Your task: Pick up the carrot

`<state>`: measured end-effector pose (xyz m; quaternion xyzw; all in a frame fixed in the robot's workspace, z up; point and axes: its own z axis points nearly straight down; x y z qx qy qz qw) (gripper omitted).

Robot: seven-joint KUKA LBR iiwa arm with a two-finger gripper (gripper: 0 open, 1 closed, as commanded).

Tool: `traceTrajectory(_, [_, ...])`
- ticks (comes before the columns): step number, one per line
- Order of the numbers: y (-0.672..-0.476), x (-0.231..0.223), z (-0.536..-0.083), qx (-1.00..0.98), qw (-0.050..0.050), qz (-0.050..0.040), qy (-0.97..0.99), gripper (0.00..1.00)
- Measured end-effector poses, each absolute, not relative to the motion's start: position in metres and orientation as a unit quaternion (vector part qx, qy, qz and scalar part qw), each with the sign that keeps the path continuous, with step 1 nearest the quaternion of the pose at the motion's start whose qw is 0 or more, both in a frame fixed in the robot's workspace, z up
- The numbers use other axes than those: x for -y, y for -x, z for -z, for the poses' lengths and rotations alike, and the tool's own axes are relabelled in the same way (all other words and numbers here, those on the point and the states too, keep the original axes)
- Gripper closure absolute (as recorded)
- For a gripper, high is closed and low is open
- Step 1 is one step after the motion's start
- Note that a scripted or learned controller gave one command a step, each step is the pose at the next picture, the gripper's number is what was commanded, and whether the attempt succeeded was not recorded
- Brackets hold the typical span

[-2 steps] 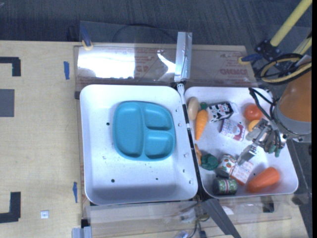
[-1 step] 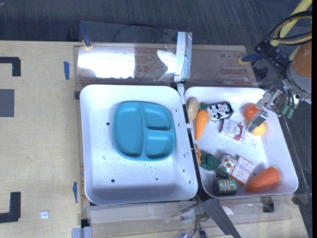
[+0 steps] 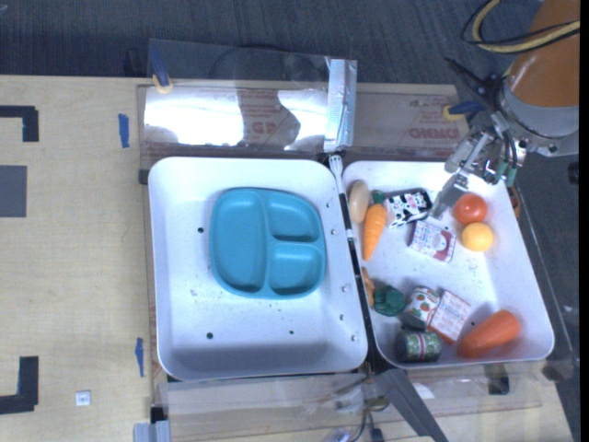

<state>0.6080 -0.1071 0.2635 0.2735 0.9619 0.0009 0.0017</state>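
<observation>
The carrot is orange with a bit of green at its top end. It lies lengthwise along the left wall of the right bin, tip pointing toward the front. My gripper hangs over the back right part of that bin, well to the right of the carrot and apart from it. It looks open, with nothing between its fingers. One finger slants down toward a red tomato.
The right bin also holds a yellow-orange fruit, a black-and-white carton, a red-white packet, a beige piece, a green item, a can and a large orange-red vegetable. A blue divided plate lies in the left bin.
</observation>
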Motion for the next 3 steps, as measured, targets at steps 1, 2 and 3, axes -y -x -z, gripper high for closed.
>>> traceTrajectory(1, [-0.620,0.094,-0.212,-0.991,-0.003,-0.0008,-0.137,0.00])
traceTrajectory(2, [-0.607,0.154,-0.289,-1.000,0.003,0.0001,0.017,0.00])
traceTrajectory(3, [-0.631,0.177,-0.224,-0.989,-0.002,-0.0024,0.148,0.00])
